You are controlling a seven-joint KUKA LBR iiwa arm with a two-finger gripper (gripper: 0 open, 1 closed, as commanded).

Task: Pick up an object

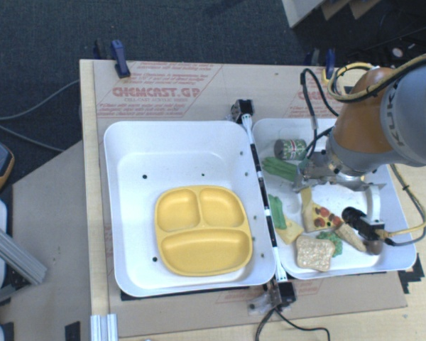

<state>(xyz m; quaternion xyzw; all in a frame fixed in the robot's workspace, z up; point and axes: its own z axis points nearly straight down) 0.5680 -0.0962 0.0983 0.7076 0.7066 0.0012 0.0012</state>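
Note:
My gripper [307, 182] is low inside the right bin [401, 258], under the grey and orange arm [369, 123]. It hangs just above the tip of a toy pizza slice [319, 217] and beside a green pepper-like piece [280, 168]. A green can [291, 148] lies just behind it. Nothing can be made out between its tips.
Also in the right bin are a square cracker [314, 252], a yellow wedge [290, 230], a dark green strip [277, 212] and a brown bun-like piece [353, 239]. The left bin [128, 162] holds a yellow divided plate [202, 229]. A black divider [259, 183] runs between the bins.

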